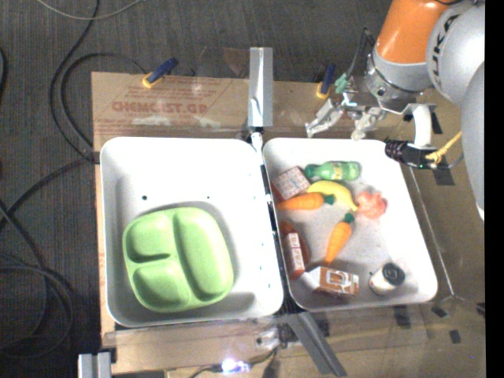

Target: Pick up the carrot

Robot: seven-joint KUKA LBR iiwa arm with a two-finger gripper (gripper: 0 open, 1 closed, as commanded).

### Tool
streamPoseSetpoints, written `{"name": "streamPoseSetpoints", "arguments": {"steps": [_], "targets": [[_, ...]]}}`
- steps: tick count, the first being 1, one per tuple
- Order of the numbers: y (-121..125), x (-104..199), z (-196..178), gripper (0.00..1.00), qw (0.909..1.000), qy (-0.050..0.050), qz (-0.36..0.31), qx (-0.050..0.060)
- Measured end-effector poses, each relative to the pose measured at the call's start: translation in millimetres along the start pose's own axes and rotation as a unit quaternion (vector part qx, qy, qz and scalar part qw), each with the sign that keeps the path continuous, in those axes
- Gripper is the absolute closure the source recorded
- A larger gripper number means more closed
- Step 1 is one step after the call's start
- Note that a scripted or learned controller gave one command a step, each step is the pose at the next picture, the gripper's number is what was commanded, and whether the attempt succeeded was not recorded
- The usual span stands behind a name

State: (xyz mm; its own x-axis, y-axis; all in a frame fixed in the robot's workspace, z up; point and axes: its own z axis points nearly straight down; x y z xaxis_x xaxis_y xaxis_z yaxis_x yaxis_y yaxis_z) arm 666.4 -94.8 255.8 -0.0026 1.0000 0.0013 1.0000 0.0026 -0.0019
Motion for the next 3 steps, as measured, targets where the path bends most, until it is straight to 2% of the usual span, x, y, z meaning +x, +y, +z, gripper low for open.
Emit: {"name": "streamPoseSetpoints", "arguments": {"steps": [1,2,3], "targets": [[-72,-12,128,0.00,0.9969,0.000,-0.079,0.001],[-75,-27,165,0.00,0.9937,-0.001,-0.112,-0.006],[-28,-53,166,0.00,0.9991,-0.001,-0.042,-0.005]]}}
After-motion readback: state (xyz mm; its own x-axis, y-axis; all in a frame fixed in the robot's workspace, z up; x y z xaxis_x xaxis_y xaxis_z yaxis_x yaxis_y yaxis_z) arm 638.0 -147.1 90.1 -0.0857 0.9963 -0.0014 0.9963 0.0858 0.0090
